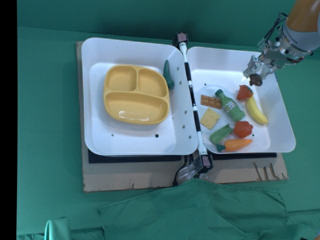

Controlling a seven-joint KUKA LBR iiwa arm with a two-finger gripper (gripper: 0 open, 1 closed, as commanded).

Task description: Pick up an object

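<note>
Left bin (95, 134): one, well to the left of the end effector (255, 77).
Yellow plate (136, 94): one, with three compartments, laid in the left bin, far to the left of the end effector.
Dark green vegetable (168, 75): one, set against that bin's right wall, level with the end effector and well to its left.
Right bin (280, 134): one, under the end effector; eight toy foods are counted in it.
Brown bar (211, 102), cheese wedge (210, 118), green bottle (230, 105): one of each, left of and nearer than the end effector.
Green pod (221, 133), carrot (236, 144), red pepper (243, 129): one of each, well nearer than the end effector.
Strawberry (244, 92): one, the closest piece, just beside the end effector on its nearer left, apart from it.
Banana (256, 111): one, straight on its nearer side.
End effector: one, hung over the bin's far right part; nothing is seen gripped, and whether it is spread or pressed together cannot be told.
Progress: nothing is lifted; approach is judged under way, with descent, closing and lifting left.
</note>
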